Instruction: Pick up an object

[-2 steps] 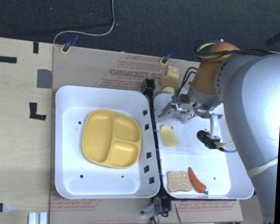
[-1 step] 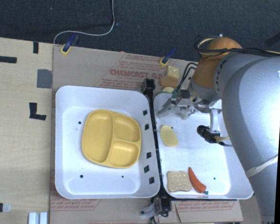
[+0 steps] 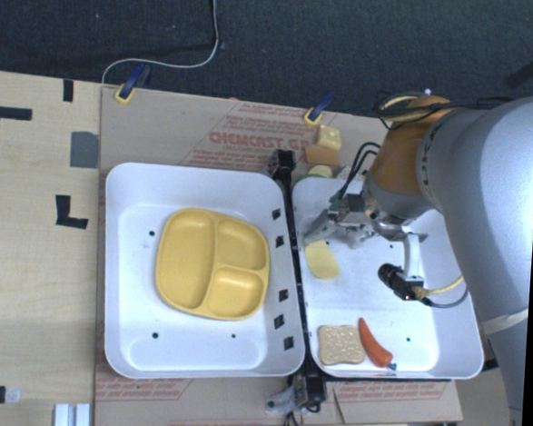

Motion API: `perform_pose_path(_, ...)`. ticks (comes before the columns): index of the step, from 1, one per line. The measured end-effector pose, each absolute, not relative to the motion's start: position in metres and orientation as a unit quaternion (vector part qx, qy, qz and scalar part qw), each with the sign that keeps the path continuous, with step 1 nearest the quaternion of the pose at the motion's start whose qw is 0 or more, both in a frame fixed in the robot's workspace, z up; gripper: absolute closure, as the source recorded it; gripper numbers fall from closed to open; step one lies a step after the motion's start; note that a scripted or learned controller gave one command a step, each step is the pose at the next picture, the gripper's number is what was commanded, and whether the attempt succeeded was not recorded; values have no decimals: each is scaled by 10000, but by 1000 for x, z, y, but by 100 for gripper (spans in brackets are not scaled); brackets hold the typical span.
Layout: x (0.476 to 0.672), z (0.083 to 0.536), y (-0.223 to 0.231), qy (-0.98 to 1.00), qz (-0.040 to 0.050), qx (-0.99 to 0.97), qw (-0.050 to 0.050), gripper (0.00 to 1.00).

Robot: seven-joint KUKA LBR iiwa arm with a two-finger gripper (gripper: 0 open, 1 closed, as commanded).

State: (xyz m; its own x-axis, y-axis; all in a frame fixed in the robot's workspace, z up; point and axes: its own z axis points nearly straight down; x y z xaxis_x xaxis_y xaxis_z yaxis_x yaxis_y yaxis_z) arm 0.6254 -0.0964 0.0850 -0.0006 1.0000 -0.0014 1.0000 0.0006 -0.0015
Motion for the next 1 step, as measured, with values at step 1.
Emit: perform_pose_path(1, 668, 84, -96, -7088, 35, -7054, 10, 0)
